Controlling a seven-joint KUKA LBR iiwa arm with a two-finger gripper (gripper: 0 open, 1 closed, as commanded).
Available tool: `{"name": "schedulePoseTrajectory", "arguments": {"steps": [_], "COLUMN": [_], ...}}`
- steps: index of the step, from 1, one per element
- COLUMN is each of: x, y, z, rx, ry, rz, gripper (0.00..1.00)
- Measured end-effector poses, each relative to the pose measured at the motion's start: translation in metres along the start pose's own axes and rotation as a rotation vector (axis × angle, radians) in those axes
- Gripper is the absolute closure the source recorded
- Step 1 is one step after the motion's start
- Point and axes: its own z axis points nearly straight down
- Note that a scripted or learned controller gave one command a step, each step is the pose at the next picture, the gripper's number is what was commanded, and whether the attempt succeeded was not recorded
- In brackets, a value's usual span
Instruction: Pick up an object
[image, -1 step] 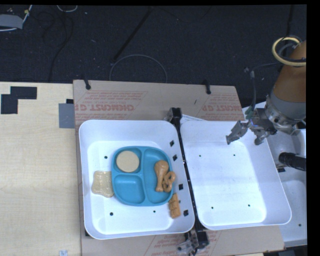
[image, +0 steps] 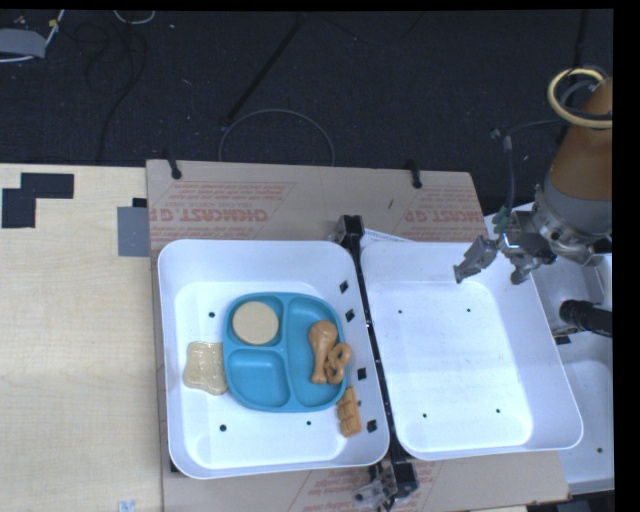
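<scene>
In the left bin lies a blue divided plate. It carries a round tan biscuit, a brown drumstick-shaped piece and a pretzel-like piece. A pale toast slice rests against the plate's left side. A small brown chunk lies just off its lower right corner. My gripper hovers over the upper right corner of the right bin, far from all these objects. Its fingers are open with nothing between them.
A black divider clamp runs between the two bins. The bins sit on a cardboard sheet on the wooden bench. Cables and the arm's grey-orange wrist are at the right edge.
</scene>
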Motion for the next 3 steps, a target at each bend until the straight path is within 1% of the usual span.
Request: {"name": "schedulePoseTrajectory", "arguments": {"steps": [1, 2, 3], "x": [-0.001, -0.004, -0.012], "y": [0.0, 0.007, 0.007], "z": [0.044, 0.091, 0.15], "rx": [0.004, 0.003, 0.005], "ry": [0.0, 0.0, 0.001], "rz": [0.0, 0.001, 0.001], "gripper": [0.0, 0.0, 0.0]}}
